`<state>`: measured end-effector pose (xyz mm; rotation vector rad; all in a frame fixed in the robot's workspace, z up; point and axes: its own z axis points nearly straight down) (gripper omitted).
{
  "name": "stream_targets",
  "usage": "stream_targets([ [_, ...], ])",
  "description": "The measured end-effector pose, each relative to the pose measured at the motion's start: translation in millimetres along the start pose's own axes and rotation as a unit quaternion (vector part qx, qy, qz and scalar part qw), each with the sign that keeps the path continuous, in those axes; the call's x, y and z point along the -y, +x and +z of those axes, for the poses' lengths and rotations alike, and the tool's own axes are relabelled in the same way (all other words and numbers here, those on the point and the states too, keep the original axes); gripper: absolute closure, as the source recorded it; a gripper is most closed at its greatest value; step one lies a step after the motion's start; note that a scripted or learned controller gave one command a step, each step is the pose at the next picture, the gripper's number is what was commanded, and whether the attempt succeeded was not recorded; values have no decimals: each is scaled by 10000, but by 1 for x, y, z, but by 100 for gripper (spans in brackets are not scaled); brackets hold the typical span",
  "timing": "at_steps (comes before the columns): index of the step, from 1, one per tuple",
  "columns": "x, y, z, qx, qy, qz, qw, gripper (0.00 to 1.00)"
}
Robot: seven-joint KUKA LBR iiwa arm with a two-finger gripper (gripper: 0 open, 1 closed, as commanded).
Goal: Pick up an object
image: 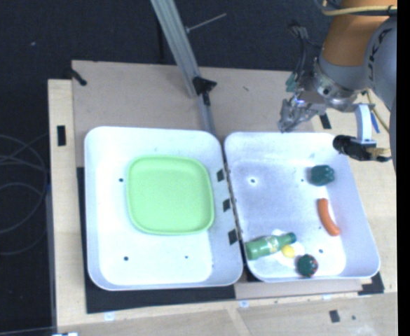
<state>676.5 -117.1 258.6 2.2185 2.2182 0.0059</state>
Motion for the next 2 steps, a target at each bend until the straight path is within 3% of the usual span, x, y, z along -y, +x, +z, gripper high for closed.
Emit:
stream_targets([
  [2,18,86,4,-4,28,-12,10000,100],
])
